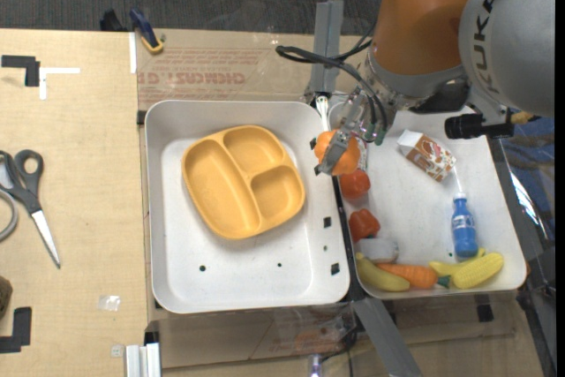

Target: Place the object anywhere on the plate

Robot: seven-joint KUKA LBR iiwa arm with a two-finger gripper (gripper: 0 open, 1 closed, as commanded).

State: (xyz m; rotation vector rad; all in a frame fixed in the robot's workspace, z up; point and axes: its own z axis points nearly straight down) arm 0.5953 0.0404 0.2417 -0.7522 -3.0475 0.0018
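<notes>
My two metal fingers (pixel 338 153) close on one round orange fruit (pixel 346 151), I think, above the divide between two white bins. One yellow three-compartment plastic plate (pixel 243 179) lies in the left bin (pixel 238 278) (matte, rounded corners). The right bin (pixel 494 172) holds two yellow bananas (pixel 468 271), one blue bottle (pixel 463 227).

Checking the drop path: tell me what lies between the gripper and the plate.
In the camera view, bare white bin floor separates the gripper, holding an orange object, from the plate.
</notes>
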